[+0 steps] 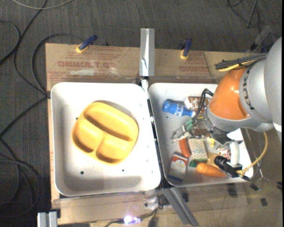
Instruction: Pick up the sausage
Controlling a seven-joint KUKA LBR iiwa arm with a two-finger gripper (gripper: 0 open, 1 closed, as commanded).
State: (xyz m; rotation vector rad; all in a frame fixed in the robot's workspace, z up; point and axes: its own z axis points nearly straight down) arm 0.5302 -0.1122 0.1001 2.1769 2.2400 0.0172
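The sausage point(184, 147) lies in the right bin point(164, 126), near the middle and a little toward the front. It is a short reddish-orange piece, tilted, and only part of it shows. My claw point(187, 129) hangs just behind it and over its upper end, low among the clutter. I cannot tell whether the claw is open or closed, and I cannot tell whether it touches the sausage. Nothing I see lets me say I hold anything.

Just right of the sausage lies a checkered packet point(197, 147), close enough that the two seem to touch. In front of the sausage a small carton point(178, 165) with a red face rests near the bin's front wall. To the carton's right lies a carrot point(209, 169), its thick end toward the packet. Behind my claw a blue bottle point(176, 108) lies on its side near the bin's back wall, with a brown and white pack beside it that is too hidden to name. My orange band point(227, 103) covers the bin's back right part, and a yellow cable point(258, 161) loops down over the bin's right rim.

The left bin point(66, 174) touches the right bin along their shared edge. It holds a yellow plate point(105, 131) with three hollows, set at a slant near its middle. Both bins sit on a cardboard sheet point(109, 63). Two clamps, one point(86, 43) at the back left and one point(184, 48) at the back right, grip that sheet's far edge, and a metal post point(147, 51) stands between them.
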